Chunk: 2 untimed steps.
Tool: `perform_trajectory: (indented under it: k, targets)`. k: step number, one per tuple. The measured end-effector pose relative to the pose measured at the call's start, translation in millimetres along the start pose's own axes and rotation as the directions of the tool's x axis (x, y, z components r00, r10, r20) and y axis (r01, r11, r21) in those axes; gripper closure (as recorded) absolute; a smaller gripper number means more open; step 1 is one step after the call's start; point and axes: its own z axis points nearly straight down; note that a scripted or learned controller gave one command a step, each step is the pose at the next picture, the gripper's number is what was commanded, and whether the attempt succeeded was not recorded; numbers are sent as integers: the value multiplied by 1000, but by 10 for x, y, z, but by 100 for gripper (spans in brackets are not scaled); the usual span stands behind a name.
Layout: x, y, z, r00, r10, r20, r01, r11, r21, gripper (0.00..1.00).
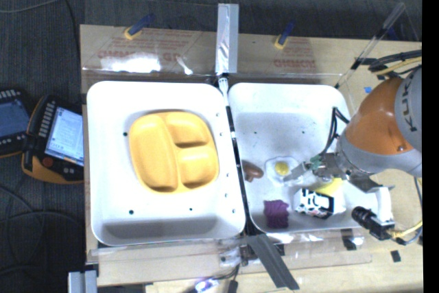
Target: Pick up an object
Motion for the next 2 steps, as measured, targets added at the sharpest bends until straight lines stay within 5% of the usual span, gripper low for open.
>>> perform_trajectory:
  k: [1,2]
  targets:
    - [566,299,129,995,-101,10,101,995,9,0]
    - [577,289,49,995,-101,6,101,995,14,100]
